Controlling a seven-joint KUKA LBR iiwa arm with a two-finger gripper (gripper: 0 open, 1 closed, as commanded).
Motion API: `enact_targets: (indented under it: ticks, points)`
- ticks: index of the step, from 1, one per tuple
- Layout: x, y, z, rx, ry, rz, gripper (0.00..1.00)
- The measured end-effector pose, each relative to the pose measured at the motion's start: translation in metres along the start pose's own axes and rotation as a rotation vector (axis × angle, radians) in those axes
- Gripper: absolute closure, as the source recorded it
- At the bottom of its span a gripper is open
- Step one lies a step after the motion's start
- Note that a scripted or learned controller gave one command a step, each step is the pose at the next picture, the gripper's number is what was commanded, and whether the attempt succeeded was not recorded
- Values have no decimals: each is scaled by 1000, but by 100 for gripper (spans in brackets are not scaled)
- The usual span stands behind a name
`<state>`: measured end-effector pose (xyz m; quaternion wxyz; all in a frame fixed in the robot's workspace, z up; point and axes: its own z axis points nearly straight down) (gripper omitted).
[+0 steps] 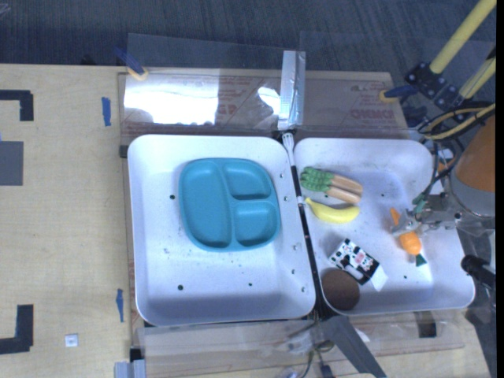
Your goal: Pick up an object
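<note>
The pincer [415,220] sits low over the right side of the right shallow white plastic bin [394,290], and whether it stands apart or together cannot be told from this slanted view: the metal at the wrist is small and tangled with cables. Just below it lies a small orange carrot-like toy [410,242], touching or nearly touching the tip, with a thin orange sliver [394,216] just to its left. Nothing is plainly seen gripped.

The risk, as I judge it, is a miss or a glancing push. The orange toy is small and rounded, so an off-centre squeeze could squirt it sideways toward the bin wall close by on the right, where a fresh approach would be cramped.

Farther left in the same bin lie a yellow plastic banana [335,210], touching a tan toy with a green leafy end [331,183], a black-and-white patterned box [356,261] and a brown round cup [341,288] against the front rim. These are well apart from the tool and unlikely to be disturbed.

The left white bin [150,235] holds a blue divided plastic tray [230,203]; both bins rest on the wooden table [55,211].
</note>
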<state>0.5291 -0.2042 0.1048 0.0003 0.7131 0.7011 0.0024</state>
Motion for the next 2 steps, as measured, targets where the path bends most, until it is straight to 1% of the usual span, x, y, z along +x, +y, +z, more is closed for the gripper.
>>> enact_targets:
  ticks: [1,2]
  points:
    - [3,20,16,-4,-6,-170,100]
    - [43,22,-105,-10,-6,-185,100]
